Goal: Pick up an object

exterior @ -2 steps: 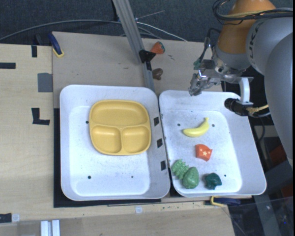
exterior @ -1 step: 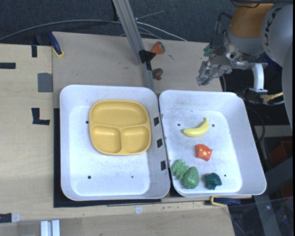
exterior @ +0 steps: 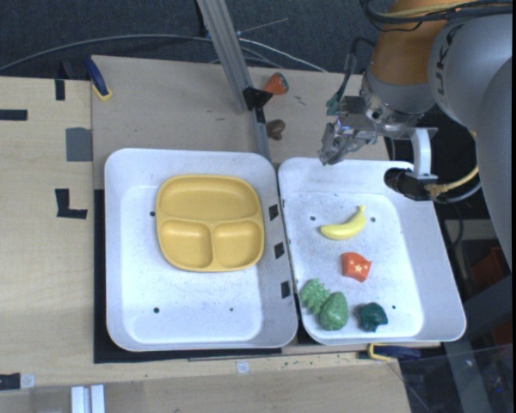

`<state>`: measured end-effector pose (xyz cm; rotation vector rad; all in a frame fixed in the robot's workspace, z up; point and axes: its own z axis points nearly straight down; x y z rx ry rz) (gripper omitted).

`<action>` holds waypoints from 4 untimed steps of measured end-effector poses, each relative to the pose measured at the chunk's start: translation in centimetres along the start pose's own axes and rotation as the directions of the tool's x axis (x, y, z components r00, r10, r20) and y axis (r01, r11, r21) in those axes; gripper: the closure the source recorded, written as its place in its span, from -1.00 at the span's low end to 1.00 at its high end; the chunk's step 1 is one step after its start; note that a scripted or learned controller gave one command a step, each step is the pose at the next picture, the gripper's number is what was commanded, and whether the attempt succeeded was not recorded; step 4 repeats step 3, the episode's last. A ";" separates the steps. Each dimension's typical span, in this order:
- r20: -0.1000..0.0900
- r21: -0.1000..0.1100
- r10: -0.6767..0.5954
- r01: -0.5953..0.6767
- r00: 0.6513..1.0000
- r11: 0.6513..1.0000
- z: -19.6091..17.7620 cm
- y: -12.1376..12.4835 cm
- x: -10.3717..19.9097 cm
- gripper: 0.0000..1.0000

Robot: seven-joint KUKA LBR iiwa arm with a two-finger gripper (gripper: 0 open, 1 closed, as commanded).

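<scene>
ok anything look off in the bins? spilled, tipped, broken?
Nothing stands out. The yellow divided plastic tray lies flat in the left white bin. The yellow toy banana, red piece, green leafy toy and dark green piece lie apart in the right white bin.

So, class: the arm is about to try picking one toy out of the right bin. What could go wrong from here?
1. The two green items and the dark green piece lie close together near the right bin's front wall, so a grasp there may nudge a neighbour.
2. The banana is curved and low, so it may slip.
3. The gripper hangs at the bin's back rim, far from all the toys.
</scene>
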<state>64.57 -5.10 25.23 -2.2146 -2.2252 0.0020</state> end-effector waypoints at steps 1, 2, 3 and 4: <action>0.000 0.001 0.000 0.000 1.000 1.000 -0.2 -2.6 3.8 1.00; -0.001 0.001 -0.002 0.002 1.000 1.000 -0.6 -5.3 8.8 1.00; 0.000 0.003 -0.002 0.002 1.000 1.000 1.2 -8.1 13.1 1.00; 0.000 0.003 -0.002 0.002 1.000 1.000 1.2 -8.1 13.1 1.00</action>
